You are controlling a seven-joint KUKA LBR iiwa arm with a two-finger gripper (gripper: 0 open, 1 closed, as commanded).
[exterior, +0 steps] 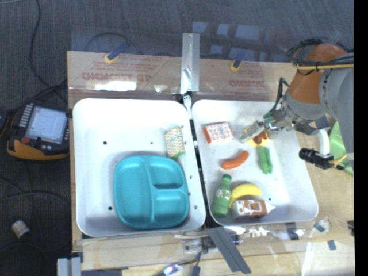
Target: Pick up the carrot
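I see two white bins [92, 119]. The left one has a teal divided tray [152, 190] and a yellowish-green speckled packet [175, 141]. In the right one, the carrot [234, 160] is orange, the box [218, 132] red-and-white patterned, the bottle [222, 194] green, the banana [246, 190] yellow, the pepper [265, 159] green. The arm [322, 85] is grey with an orange band.

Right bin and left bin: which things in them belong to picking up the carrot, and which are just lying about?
For the job:
carrot
gripper
right bin

Just lying about:
green bottle
banana
green pepper
red-and-white box
brown packet
teal tray
snack bag
left bin
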